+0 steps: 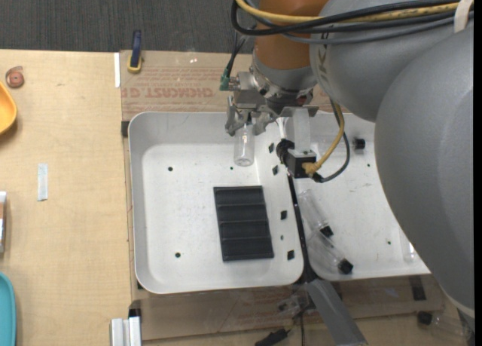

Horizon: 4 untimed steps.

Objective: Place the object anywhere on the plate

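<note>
- The gripper [242, 127] hangs over the far edge of the left bin [151, 186], near the wall shared with the right bin [376, 216].
- A small clear vial [243, 148] hangs upright just under the jaws. Its top seems to sit between them, so I judge them clenched on the vial, though the contact is hard to make out.
- The plate [242, 222], a dark ribbed slab, lies flat in the near half of the left bin, near its right wall, apart from the vial.
- Step in hand, as I judge it: carrying, with placing not yet done.
- Next move calls for travel toward the bin's near edge until the vial is over the plate, then lowering and letting go.
- Hidden: the arm covers much of the right bin. Small clear and dark bits [331, 250] there are too faint to name.
</note>
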Tool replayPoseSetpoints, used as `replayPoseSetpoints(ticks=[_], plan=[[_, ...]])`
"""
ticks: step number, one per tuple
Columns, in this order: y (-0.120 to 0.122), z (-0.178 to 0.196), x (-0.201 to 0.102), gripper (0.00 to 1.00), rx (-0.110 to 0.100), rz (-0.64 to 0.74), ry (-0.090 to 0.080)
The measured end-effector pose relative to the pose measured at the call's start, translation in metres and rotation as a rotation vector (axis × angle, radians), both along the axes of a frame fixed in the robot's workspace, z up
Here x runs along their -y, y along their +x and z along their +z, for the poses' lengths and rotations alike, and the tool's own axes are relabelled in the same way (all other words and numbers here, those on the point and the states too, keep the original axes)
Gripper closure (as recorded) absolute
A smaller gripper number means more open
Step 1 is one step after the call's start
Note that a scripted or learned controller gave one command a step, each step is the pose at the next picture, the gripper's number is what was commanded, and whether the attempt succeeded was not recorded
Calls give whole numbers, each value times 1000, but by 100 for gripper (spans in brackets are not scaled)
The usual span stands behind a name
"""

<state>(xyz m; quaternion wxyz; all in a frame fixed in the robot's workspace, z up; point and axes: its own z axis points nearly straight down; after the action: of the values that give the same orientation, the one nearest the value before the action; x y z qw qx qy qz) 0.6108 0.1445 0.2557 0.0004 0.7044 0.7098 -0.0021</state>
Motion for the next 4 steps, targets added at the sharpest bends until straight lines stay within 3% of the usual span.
replayPoseSetpoints(ticks=[1, 2, 3, 4], plan=[[11, 37, -78, 100, 0, -90, -1], [-28, 28, -83, 100, -2, -8, -1], [-38, -19, -63, 100, -3, 106, 0], [-15, -103, -72, 100, -2, 442, 3]])
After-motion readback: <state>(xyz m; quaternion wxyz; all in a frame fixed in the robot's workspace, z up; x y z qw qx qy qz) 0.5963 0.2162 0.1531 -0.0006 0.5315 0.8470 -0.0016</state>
